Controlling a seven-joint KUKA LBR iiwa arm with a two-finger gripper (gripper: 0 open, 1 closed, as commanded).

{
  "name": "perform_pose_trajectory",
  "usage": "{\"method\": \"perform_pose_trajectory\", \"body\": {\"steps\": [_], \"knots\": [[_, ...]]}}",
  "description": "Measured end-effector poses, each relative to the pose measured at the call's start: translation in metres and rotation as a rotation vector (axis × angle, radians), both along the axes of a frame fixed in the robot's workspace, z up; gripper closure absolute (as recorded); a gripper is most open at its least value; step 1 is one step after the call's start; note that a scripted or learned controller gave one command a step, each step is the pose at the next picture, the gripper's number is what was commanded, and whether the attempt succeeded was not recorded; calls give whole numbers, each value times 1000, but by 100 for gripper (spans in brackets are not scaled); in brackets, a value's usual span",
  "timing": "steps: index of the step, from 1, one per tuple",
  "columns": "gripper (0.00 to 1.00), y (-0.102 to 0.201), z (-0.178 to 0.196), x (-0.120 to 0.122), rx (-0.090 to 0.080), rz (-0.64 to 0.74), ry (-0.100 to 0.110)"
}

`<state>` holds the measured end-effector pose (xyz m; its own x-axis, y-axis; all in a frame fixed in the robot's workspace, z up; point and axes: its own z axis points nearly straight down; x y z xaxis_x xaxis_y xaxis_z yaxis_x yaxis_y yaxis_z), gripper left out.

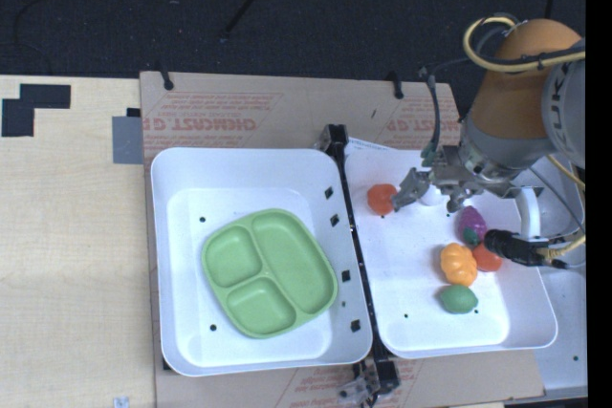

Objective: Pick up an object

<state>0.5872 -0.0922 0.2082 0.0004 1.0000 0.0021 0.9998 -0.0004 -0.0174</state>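
You see the arm (516, 100) at three o'clock over the right bin (411, 320). The green divided plate (270, 274) lies in the left bin (182, 196). Your pincer (432, 196) spreads open, gripping nothing; the orange-red object (382, 198) lies just at its nine o'clock.

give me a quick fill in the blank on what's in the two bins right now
1. The green divided plate lies in the ____ bin of the view.
2. That plate has ____ compartments.
3. The gripper hangs over the right bin, with the ____ toy just to its left in the view.
4. The green toy lies just below the ____ one.

Missing words: left; three; orange-red; orange-yellow
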Motion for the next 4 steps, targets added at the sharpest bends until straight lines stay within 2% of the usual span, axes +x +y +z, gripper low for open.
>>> {"method": "perform_pose_trajectory", "body": {"steps": [1,4], "knots": [[0,0,8,3,-1,2,-13],[0,6,-123,10,-1,0,-12]]}}
